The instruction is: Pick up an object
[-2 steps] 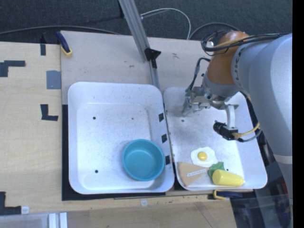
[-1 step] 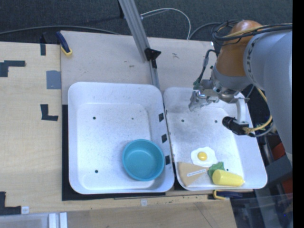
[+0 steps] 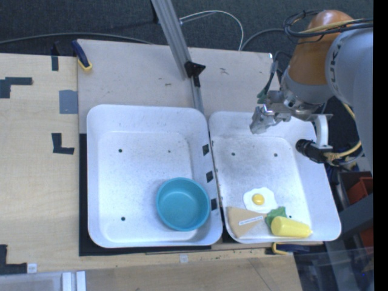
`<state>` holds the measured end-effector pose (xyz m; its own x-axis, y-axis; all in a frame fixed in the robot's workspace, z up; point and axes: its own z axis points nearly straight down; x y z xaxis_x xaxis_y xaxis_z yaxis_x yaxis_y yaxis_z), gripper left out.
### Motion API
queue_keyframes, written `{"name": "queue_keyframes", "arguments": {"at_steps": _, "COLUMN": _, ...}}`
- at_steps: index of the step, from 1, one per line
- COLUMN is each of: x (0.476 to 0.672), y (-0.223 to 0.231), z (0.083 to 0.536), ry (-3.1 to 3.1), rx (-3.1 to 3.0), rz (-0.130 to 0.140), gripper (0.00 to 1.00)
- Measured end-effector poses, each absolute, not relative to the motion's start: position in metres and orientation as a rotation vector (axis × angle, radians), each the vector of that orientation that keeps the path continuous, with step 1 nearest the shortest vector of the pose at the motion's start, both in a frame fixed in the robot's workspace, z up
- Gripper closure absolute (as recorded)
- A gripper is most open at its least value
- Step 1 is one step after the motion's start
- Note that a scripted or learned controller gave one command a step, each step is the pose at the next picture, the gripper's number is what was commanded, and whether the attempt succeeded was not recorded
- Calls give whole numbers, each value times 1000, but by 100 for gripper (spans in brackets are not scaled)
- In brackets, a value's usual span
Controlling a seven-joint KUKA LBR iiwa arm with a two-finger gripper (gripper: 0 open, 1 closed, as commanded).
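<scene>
My gripper (image 3: 259, 125) hangs over the far edge of the right bin (image 3: 242, 162), well away from every object. Near the right bin's front lie a toy fried egg (image 3: 259, 199), a tan cheese wedge (image 3: 244, 220) and a yellow corn cob with green leaves (image 3: 288, 225). A blue bowl (image 3: 182, 203) sits upright in the left bin (image 3: 121, 162), at its front right corner. I see nothing between the gripper's fingers.
A grey metal post (image 3: 173, 29) rises from behind the bins' shared wall. A blue and yellow clamp (image 3: 82, 54) grips the bench's far left edge. Cables (image 3: 315, 150) run beside the right bin's right wall.
</scene>
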<state>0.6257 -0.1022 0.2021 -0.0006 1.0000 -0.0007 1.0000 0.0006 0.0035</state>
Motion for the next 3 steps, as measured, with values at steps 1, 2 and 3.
{"name": "queue_keyframes", "arguments": {"at_steps": 1, "x": 626, "y": -102, "z": 223, "ry": 2223, "rx": 2219, "rz": 2, "gripper": 100}}
{"name": "queue_keyframes", "arguments": {"at_steps": 2, "x": 613, "y": -56, "z": 229, "ry": 2229, "rx": 2216, "rz": 1, "gripper": 100}}
{"name": "queue_keyframes", "arguments": {"at_steps": 3, "x": 589, "y": 2, "z": 223, "ry": 2231, "rx": 2216, "rz": -1, "gripper": 100}}
